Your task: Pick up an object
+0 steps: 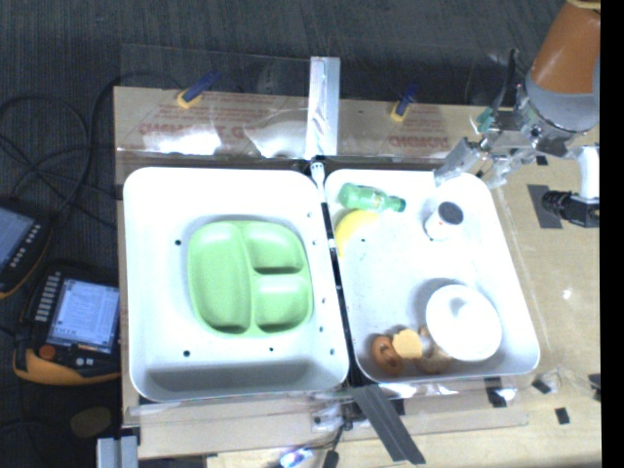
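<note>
Apparently nothing has been picked up: the tool (466, 161) is seen at the right bin's (515, 261) upper rim, its state impossible to tell. Nearest are the small white cap (445, 217) and the green bottle (369, 199), both lying inside that bin.

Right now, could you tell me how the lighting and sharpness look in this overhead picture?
In the camera view the light is even and flat, with soft shadows; the white bins look bright and nearly washed out, and glare on the clear sheet behind them blurs what lies under it. The whole picture is slightly soft, so the gripper at the right bin's far corner and the small brown items lack detail.
</note>
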`<state>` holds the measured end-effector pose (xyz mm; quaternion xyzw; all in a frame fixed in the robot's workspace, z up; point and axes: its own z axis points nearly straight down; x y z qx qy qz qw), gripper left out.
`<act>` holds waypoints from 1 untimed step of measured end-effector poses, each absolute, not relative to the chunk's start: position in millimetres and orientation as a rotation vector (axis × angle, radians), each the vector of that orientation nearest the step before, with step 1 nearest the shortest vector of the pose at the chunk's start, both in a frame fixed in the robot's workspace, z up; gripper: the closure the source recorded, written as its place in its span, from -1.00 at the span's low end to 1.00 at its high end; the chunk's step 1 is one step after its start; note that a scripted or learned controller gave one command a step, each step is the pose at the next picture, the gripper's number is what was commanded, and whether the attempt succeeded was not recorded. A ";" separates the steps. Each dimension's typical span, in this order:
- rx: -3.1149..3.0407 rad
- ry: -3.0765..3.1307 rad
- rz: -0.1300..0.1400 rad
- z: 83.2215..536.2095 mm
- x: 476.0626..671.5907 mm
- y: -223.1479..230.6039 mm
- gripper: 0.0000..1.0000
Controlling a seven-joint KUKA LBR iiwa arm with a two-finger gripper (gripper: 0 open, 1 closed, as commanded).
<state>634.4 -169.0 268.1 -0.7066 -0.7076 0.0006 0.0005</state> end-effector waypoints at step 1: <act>-1.878 -2.519 0.004 216.0 668.7 -171.6 -1.00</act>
